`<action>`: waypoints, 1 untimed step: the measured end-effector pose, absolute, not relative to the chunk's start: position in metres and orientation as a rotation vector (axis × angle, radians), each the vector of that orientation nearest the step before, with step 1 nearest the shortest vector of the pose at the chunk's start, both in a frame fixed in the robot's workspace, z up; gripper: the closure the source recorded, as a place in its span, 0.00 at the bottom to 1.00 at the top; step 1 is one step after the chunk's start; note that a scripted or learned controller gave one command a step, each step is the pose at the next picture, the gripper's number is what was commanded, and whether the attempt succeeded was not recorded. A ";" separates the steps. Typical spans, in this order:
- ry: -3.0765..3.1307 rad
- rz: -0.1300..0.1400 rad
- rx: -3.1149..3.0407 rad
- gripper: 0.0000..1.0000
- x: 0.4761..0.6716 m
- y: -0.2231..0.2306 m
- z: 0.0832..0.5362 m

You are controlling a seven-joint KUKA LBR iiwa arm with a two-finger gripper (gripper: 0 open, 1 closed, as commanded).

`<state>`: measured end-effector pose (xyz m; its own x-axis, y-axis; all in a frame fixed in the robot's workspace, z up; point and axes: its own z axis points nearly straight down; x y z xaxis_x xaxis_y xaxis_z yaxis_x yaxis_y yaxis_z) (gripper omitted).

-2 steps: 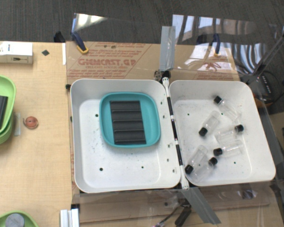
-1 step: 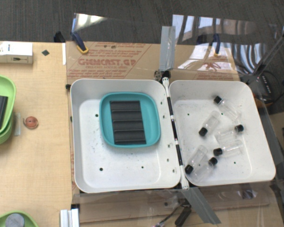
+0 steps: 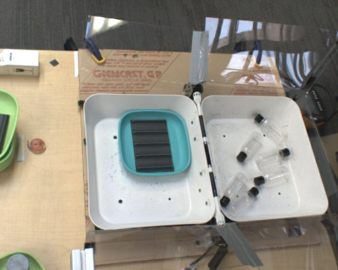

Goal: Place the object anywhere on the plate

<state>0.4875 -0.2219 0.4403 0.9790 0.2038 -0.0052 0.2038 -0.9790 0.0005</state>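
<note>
Two white bins sit side by side on the surface (image 3: 45, 207). The left bin (image 3: 101, 207) holds one teal plate (image 3: 155, 167), nearer its back edge than its front, with a dark ribbed insert (image 3: 152, 145) on it; likely staged there as the drop target, and it carries no vial yet. The right bin (image 3: 304, 201) holds the task's things: clear plastic vials with black caps, loose and lying on their sides at mixed angles, probably tipped in as a pick pile. I count about six: one near the back edge (image 3: 268, 126), one mid-bin (image 3: 248, 149), one toward the right edge (image 3: 273, 159), one lower right (image 3: 271, 178), two near the front-left corner (image 3: 232, 191) and (image 3: 249, 198); clear bodies blur, so count is approximate. Gripper state: cannot tell. Nothing picked yet, task looks unstarted. Off the left edge of the surface are stacked green plates (image 3: 5, 145), one small red disc (image 3: 37, 145).
</note>
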 end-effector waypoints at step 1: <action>0.322 -0.008 3.124 0.00 0.492 -0.222 0.440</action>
<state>0.4916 -0.2219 0.4401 0.9790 0.2037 -0.0054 0.2037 -0.9790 0.0004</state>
